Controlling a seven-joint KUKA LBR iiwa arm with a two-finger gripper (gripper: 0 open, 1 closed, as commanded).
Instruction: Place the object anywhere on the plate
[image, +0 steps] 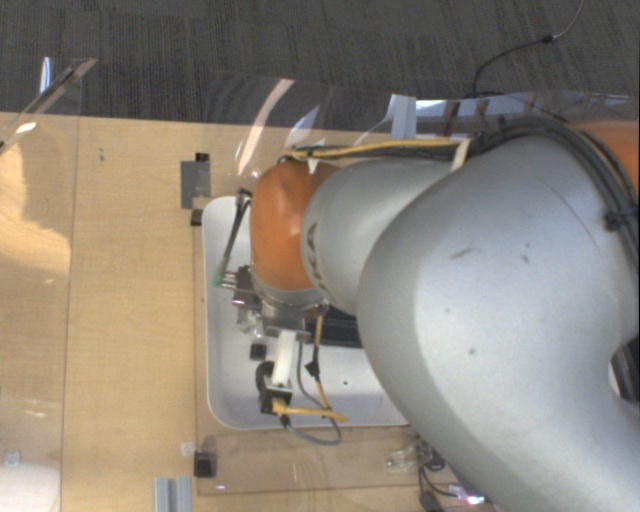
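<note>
Looking down on the bench, we see the grey arm reach in from the right. Its orange band sits above a wrist that points down into the white bin. The gripper hangs near the bin's left edge, about midway along it and close over the floor. We judge that the arm stands this way to work from straight above, as a pick or a set-down calls for. We cannot tell whether the gripper is released, clenched or grasping anything, because the wrist hides its underside. The arm's bulk covers the bin's middle and right side, so we cannot tell where the object or the plate lies, nor how far along the task is.
</note>
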